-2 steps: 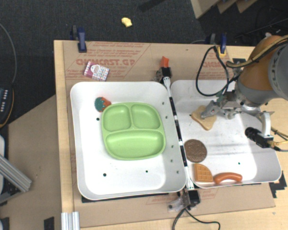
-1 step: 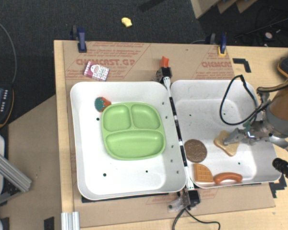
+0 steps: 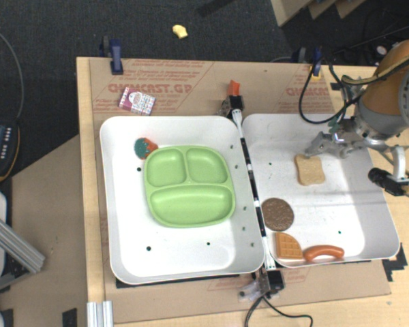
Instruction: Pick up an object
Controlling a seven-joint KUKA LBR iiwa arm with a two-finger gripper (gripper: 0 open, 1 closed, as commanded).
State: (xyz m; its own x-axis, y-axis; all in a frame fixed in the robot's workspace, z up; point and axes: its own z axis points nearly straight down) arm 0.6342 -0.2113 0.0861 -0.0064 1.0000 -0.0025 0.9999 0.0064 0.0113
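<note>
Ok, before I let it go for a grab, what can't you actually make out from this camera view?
- Hand: small, metallic and seen from above in the right bin; its finger state cannot be read.
- Arm: cut off by the right edge of the view.
- Small round object beside the green divided plate: partly tucked behind the plate rim, too small to identify.
- Pink packet on the bench: print too small to read.

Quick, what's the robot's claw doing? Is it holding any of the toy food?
Gripper: open, holding nothing, just above the toast slice in the right bin.
</note>
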